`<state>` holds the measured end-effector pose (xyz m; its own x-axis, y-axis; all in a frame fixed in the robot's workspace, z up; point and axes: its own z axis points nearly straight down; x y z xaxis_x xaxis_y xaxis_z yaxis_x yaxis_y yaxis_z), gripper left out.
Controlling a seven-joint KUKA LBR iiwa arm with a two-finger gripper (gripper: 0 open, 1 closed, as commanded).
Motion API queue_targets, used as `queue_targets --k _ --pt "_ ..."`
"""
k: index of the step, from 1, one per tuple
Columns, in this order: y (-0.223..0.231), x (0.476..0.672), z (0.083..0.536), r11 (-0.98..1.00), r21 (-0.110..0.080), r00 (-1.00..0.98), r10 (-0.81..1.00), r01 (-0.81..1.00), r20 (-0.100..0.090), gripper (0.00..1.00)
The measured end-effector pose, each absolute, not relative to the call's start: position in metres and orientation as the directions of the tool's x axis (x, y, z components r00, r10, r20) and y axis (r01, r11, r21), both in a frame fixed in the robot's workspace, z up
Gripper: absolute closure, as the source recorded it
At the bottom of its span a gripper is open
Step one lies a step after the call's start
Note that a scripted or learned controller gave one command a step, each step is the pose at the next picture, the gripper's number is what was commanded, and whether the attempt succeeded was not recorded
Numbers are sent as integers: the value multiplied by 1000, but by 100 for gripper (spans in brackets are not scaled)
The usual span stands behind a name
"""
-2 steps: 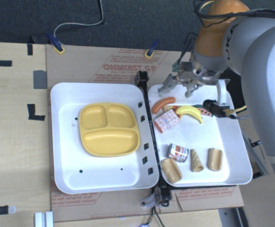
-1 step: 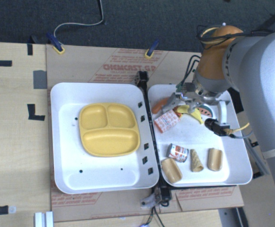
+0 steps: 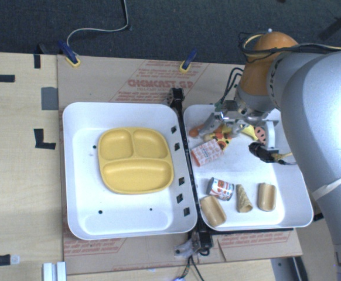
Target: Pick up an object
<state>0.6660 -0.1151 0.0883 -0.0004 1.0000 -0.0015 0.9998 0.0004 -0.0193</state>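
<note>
The arm (image 3: 311,116) is reached in from the right, its orange-banded wrist bent down over the right bin (image 3: 293,215). The gripper (image 3: 226,120) is lowered at that bin's upper left, among small objects (image 3: 217,136); whether anything is held cannot be told. A yellow tray (image 3: 136,160) lies in the left bin (image 3: 79,174).
</note>
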Motion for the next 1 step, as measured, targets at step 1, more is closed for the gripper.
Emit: queue_targets --k 1 --pt "-115 667 99 1 -17 -1 1000 1000 -5 100"
